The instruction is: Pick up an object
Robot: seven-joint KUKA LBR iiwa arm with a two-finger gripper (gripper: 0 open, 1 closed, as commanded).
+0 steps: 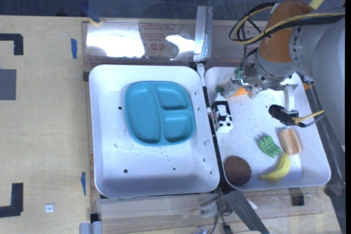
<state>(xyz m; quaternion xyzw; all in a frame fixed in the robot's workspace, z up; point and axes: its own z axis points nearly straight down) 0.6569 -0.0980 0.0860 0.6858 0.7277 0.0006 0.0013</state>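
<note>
Gripper [247, 85] sits low at the right bin's [312, 172] top-left corner, arm bent in over the top edge; honestly can't tell its state. An orange bit [239, 92] pokes out beside it, hard to identify. Along the bottom edge: brown ball [237, 169], banana [277, 168], green toy [268, 146], hot dog [289, 141]. Left bin [104, 172] holds a blue divided plate [160, 112].

Robotics lab, taped bench [38, 118], two white bins [104, 172], cabled arm [307, 35]
</note>
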